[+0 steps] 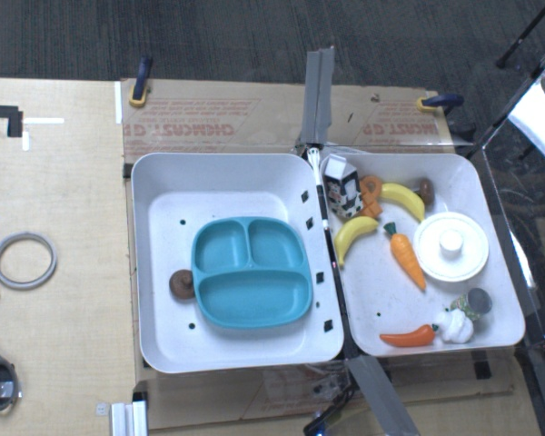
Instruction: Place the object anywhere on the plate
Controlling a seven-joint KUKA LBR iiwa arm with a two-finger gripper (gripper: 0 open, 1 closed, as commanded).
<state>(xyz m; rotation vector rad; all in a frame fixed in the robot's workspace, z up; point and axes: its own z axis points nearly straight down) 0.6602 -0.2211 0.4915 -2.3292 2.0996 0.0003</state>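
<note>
A blue plate (252,273) is lying in the left bin (154,189); a carrot (406,258) is sitting in the right bin (490,212).

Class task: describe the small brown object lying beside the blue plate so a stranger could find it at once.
Look in the left bin, which holds a blue divided plate. Touching the plate's left edge sits a small round brown object, the one loose item in that bin.

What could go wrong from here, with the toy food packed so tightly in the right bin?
The carrot lies against the white lid and near two bananas, so a grasp might catch a neighbour. The brown piece sits beside the blue plate, not on it, and could be miscounted as placed.
</note>
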